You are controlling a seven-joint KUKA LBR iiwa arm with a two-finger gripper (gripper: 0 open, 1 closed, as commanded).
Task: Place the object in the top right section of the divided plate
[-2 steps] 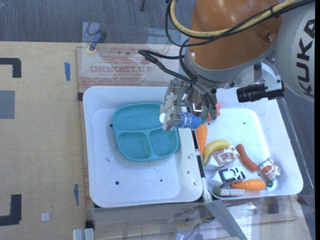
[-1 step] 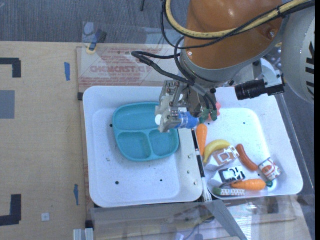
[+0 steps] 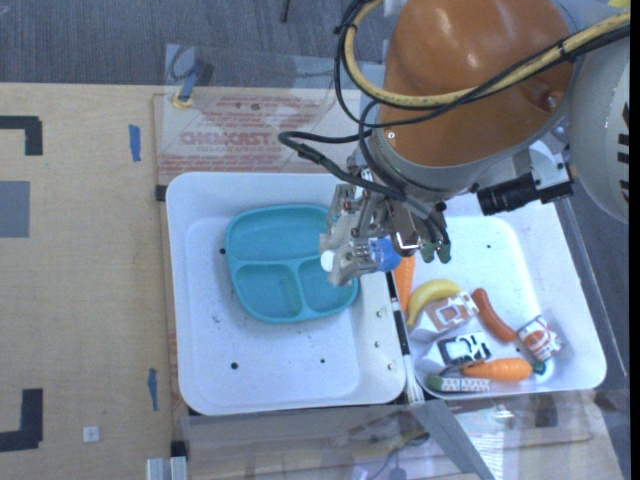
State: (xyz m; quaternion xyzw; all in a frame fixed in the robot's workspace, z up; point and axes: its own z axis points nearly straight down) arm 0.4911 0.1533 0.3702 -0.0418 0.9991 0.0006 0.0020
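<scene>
The gripper (image 3: 352,258) hangs over the 3 o'clock edge of a smooth teal divided plate (image 3: 270,263) with three sections, lying in the left of two glossy white bins (image 3: 200,368). A small blue object (image 3: 383,255) with a white knob sits at the fingers; whether they clamp it I cannot tell. In the right bin (image 3: 560,268) lie one curved banana (image 3: 432,296), two carrots (image 3: 495,370), one sausage (image 3: 492,314) and a few packets.
</scene>
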